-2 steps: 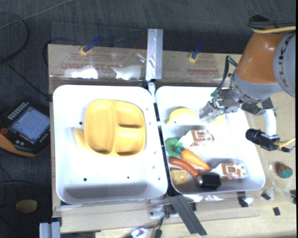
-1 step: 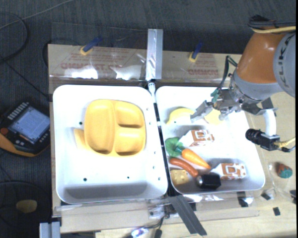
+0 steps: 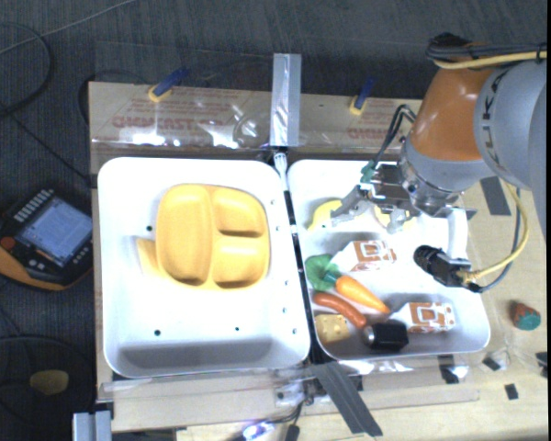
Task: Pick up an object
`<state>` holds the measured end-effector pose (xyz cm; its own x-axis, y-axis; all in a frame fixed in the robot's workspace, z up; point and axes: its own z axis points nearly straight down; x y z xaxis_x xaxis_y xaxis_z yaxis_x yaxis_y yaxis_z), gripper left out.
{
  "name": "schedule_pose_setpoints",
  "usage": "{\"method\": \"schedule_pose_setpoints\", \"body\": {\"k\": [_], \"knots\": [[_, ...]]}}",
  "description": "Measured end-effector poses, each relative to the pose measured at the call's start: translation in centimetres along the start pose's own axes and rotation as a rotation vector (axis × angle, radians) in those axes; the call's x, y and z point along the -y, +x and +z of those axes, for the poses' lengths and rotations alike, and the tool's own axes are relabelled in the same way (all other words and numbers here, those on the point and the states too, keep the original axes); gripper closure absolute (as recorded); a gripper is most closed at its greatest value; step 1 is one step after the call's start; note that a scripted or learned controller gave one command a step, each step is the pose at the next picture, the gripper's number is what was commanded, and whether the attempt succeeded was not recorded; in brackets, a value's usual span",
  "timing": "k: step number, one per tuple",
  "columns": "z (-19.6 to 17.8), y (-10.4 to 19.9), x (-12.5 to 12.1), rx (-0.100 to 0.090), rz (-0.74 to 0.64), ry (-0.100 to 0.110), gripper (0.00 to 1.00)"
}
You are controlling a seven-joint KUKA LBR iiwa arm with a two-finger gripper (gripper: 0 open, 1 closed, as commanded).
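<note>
Dark carpet surrounded the bench [image 3: 119, 108], where two white bins sat side by side; the right bin [image 3: 477, 333] held the clutter. The gripper [image 3: 372, 205] hovered over its upper left, fingers [image 3: 349, 207] apart and gripping nothing. Just beneath and left of the fingertips lay a pale yellow object [image 3: 323, 212] (rounded, smooth-looking, partly hidden), probably the target. It sat close to the bin wall, so one finger could strike the rim, or the curved surface might squirt free as they closed.
</note>
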<state>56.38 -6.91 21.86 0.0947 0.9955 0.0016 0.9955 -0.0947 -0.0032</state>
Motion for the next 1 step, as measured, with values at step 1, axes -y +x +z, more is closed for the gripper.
{"method": "schedule_pose_setpoints", "body": {"k": [1], "knots": [[8.40, -2.71, -0.59, 0.003, -0.096, -0.005, 0.00]]}}
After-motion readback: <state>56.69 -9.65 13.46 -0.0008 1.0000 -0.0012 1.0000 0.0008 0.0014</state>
